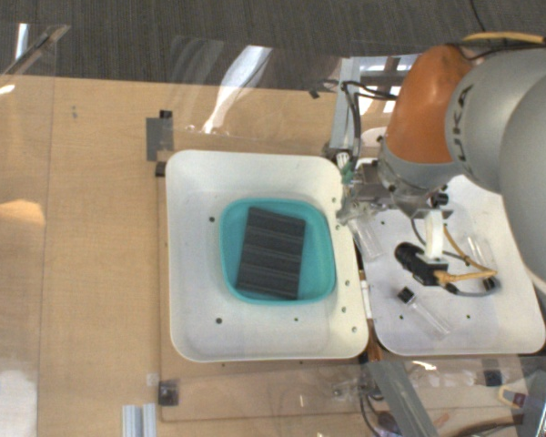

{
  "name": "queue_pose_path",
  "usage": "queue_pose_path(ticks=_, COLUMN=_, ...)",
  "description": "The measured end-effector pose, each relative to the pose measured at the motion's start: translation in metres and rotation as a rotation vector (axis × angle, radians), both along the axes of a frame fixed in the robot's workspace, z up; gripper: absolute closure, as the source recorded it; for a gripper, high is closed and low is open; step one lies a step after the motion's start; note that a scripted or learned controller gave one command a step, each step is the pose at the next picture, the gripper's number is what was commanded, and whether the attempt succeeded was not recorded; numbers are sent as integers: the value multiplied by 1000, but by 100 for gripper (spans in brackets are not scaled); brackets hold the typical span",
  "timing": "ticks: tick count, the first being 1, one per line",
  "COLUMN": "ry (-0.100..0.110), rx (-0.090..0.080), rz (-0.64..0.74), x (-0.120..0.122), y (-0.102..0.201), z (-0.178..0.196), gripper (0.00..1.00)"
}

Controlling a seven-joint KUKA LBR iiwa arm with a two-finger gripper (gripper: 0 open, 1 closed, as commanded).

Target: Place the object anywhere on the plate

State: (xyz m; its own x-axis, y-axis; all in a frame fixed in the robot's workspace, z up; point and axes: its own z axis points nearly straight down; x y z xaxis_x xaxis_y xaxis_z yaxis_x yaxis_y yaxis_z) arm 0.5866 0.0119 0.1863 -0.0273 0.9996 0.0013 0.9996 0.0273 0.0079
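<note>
The gripper [417, 209] hangs beneath the grey arm [510, 144] and its orange wrist band [432, 103], over the upper-left part of the right-hand shallow white bin [519, 330]; the wrist hides most of it, and whether it is released or clenched cannot be told from this angle. Nothing can be seen held in it.

In the left-hand shallow white bin [191, 326], the teal rounded-square plate [323, 262] sits a little right of centre. The dark grey ribbed rectangular block [271, 253] lies flat on this plate, near its middle, with its long side running roughly from 12 to 6 o'clock and leaning slightly toward 1 o'clock. The block's whole outline rests within the plate's rim, and it is well apart from the gripper.

In the right-hand bin, at about 5 o'clock from the gripper, lies a small black curved item with yellow cord [441, 274]; what it is exactly cannot be made out. At about 7 o'clock from that item sits a tiny black cube-like piece [405, 294], and a clear, glassy little object [434, 315] lies toward 6 o'clock, near the bin's lower edge.

Both bins stand side by side on the pale wooden desk [73, 244], their inner edges touching or nearly so. A small dark metal bracket [158, 137] sits on the desk at about 11 o'clock from the left bin's corner.
</note>
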Motion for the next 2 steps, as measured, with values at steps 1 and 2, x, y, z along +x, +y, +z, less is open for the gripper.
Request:
queue_pose_path(ticks=1, ry=0, rx=-1, rz=0, x=0, y=0, z=0, gripper=0)
queue_pose_path(ticks=2, ry=3, rx=0, rz=-27, x=-48, y=24, z=21, gripper=0)
